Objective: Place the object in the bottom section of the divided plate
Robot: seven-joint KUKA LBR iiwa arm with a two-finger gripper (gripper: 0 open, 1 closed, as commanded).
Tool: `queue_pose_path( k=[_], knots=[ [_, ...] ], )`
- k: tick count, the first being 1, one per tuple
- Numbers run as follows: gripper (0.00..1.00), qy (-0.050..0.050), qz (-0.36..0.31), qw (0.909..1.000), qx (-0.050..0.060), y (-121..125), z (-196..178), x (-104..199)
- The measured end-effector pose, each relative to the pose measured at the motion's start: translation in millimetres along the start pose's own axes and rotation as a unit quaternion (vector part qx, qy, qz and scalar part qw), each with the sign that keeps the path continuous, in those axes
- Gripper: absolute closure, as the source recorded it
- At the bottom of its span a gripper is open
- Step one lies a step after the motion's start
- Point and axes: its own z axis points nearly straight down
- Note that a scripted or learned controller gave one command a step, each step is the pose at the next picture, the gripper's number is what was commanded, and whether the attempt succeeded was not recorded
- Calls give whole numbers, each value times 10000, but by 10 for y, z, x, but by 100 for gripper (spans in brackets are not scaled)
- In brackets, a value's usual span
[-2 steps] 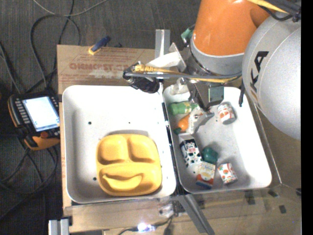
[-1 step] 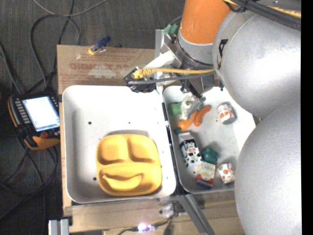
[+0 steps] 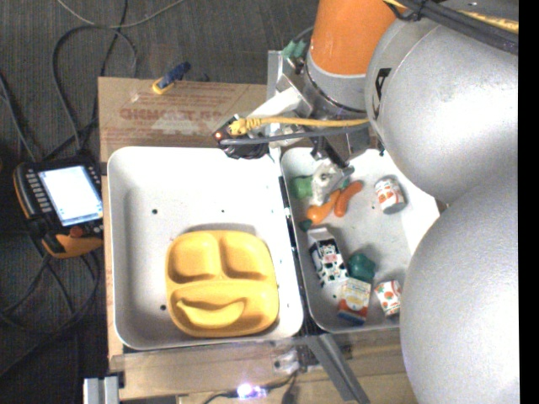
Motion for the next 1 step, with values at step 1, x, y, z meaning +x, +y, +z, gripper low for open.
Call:
queue_pose_path(
  k=[1],
  knots=[
    [0,0,0,10000,0,0,0,0]
  ],
)
